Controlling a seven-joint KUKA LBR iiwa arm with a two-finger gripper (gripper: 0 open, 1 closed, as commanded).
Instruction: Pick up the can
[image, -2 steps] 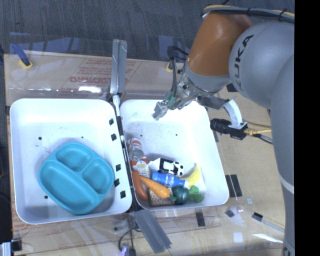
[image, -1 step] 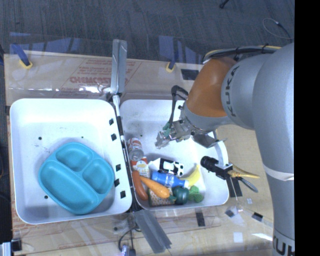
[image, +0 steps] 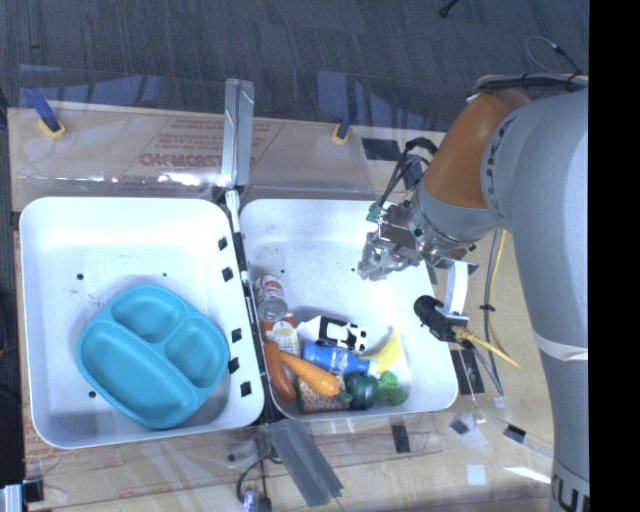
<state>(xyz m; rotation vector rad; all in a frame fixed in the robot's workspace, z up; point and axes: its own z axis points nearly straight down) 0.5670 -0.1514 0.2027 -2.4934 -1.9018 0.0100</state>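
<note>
White plastic walls hem a heap of toy groceries into the near edge of the right-hand shallow bin, so everything lies piled and touching. The small cylindrical metal can with its red-and-white label lies at the heap's left end, close against the divider wall, just above the orange carrot-shaped toy and beside the blue bottle-like item. That snug spot by the wall would likely leave little room for a finger on that side. The metal two-finger tool hangs over bare bin floor to the can's right, apart from it, carrying nothing; whether it is spread or pressed together cannot be told. The left-hand bin holds a turquoise compartment tray.
</note>
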